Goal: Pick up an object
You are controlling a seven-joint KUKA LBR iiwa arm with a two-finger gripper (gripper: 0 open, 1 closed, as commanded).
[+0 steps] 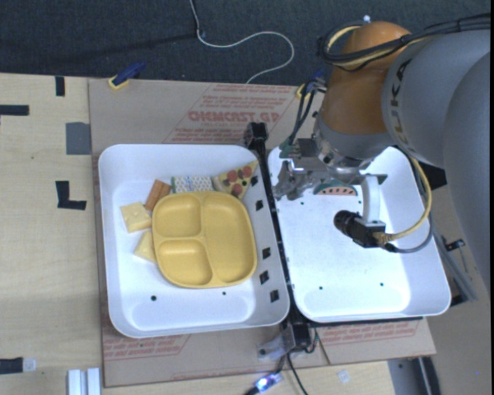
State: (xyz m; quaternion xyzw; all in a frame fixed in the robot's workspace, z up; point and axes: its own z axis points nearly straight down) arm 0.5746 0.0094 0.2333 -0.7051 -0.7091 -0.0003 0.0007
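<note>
Objects for picking: a yellow divided plate, lying flat in the left bin and taking up most of its middle. Tucked partly under the plate's far and left edges are several small items: a pale yellow square piece, a brown block, a patterned flat piece, and a small multicoloured item close to the divider between the bins. The right bin is seen beside it, with a thin, flat item with red markings at its far side, largely hidden under the arm. The gripper is located over the far left part of the right bin, just beside the divider, beneath the orange band of the arm; whether it is open or closed cannot be told, as it is masked by the wrist hardware and cables. Nothing is seen held. A black cylindrical fitting hangs off the arm over the right bin. Progress, as judged: no object is seen lifted and the plate sits squarely in its bin, so the approach, the grasp and the lift are all taken to be left to do.
</note>
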